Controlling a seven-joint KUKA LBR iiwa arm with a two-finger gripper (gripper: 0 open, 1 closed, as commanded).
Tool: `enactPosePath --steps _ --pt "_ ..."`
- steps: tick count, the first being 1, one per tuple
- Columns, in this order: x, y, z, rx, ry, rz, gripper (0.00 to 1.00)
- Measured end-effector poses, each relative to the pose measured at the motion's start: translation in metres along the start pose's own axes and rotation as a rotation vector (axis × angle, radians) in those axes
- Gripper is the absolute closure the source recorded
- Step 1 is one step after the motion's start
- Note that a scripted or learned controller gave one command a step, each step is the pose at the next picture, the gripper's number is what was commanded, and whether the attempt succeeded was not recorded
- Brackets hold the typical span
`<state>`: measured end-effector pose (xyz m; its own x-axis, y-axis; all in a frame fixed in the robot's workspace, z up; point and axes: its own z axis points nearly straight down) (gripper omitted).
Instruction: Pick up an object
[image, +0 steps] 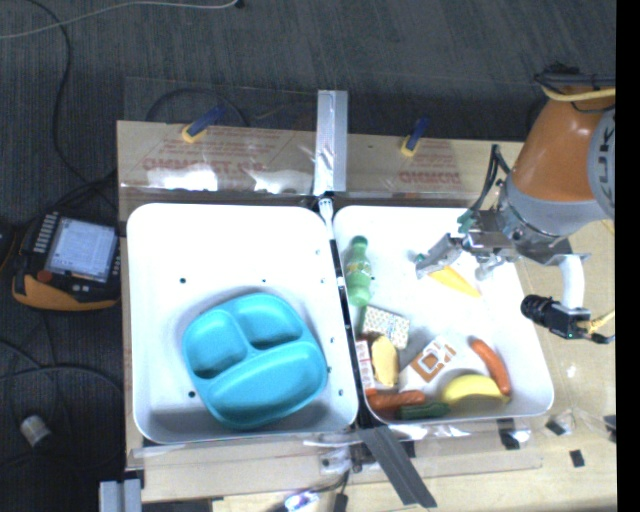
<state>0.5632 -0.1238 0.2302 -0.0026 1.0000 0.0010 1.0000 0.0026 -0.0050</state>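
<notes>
My gripper (458, 260) hangs over the upper part of the right bin (540, 400), with its two fingers spread open. A yellow wedge-shaped piece (460, 281) lies on the bin floor just below and between the fingertips; nothing is lifted. Further toys lie along the bin's left and front sides: a green bottle (357, 270), a patterned packet (385, 325), an orange-and-white box (432, 362), a yellow fruit (472, 388) and a red sausage (491, 365).
A blue divided plate (255, 357) lies in the left bin (150, 300). A red and green item (400, 402) rests at the right bin's front wall. A metal divider bar (331, 140) stands behind the bins. A handheld device (75, 255) sits off the bench at left.
</notes>
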Motion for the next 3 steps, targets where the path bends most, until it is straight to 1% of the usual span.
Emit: enactPosePath --steps 1,2,3 --pt "-0.042 0.080 0.039 0.000 -0.002 -0.012 0.00" --pt "-0.063 0.065 0.136 -0.002 -0.001 -0.070 0.00" --pt "-0.062 0.064 0.128 0.001 0.002 -0.069 1.00"
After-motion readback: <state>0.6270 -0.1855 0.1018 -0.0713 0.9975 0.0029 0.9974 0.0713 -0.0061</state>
